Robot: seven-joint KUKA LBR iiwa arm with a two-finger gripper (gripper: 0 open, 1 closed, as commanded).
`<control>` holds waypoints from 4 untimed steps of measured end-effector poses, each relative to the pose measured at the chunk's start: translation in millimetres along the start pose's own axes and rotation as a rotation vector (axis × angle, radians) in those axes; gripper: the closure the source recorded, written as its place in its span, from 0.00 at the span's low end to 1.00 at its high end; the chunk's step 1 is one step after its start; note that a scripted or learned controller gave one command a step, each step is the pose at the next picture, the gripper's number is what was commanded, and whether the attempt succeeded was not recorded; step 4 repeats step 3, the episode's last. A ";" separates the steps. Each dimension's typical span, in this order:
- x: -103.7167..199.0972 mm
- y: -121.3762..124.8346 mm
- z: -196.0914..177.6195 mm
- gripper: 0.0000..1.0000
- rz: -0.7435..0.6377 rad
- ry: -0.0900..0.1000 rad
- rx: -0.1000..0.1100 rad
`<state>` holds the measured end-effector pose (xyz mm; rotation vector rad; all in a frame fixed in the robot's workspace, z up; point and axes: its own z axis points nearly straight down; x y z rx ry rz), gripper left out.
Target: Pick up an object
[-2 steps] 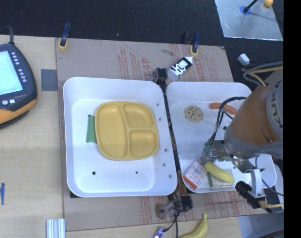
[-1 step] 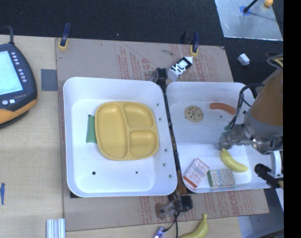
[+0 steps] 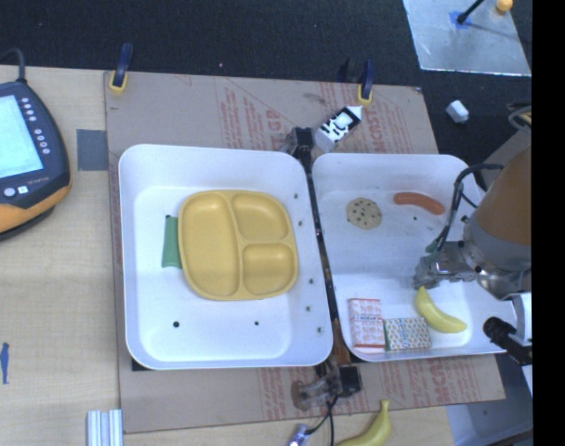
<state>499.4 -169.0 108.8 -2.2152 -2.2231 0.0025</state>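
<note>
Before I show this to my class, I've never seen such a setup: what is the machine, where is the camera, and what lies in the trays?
One camera looks down at a slant on a bench with two white trays. The grey arm reaching in from the right is a robot meant to pick things up; its hand hangs over the right tray, just above a banana. That tray also holds a cookie, a sausage and two small packets. The left tray holds a yellow divided plate lying partly over a green thing. I see nothing in its grasp.
</note>
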 end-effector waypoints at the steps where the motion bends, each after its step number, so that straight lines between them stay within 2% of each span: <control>1: 9.9 -23.1 17.3 0.00 -0.002 -0.001 -0.001; 2: 147.3 31.5 -83.0 0.00 -0.001 0.001 -0.001; 3: 53.5 106.6 -82.8 0.00 0.002 -0.001 -0.001; 4: 53.5 106.6 -82.8 0.00 0.002 -0.001 -0.001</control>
